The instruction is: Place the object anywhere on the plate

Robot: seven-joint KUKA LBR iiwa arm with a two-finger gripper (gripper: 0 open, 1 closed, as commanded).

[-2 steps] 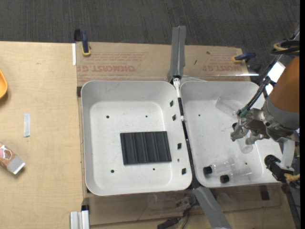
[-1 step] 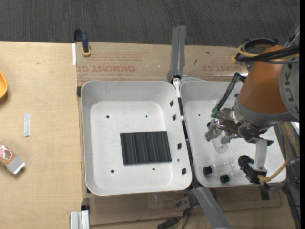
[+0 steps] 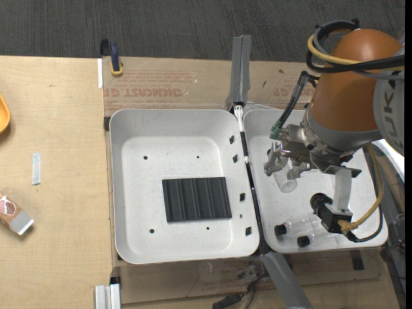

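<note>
Cardboard-brown bench top carries two shallow white bins side by side, with dark carpet beyond at twelve o'clock. In the left bin a dark ribbed plate lies flat near the centre, and nothing rests on it. The right bin holds the action: the grey arm, with its orange band, reaches in from three o'clock, and its gripper hangs over the upper-middle of that bin. Just below the gripper, toward six o'clock, sits a small clear object, seemingly a little transparent cup or vial; whether the tool touches it cannot be made out. The state of the end effector cannot be told from this slanted view, since the wrist hardware crowds it. More clear pieces with black caps lie at the bin's five o'clock corner.

As a judgement, the task is at an early stage: no secure grasp is evident, the object is in the right bin, and lifting, carrying toward nine o'clock and setting down on the plate all remain.
</note>
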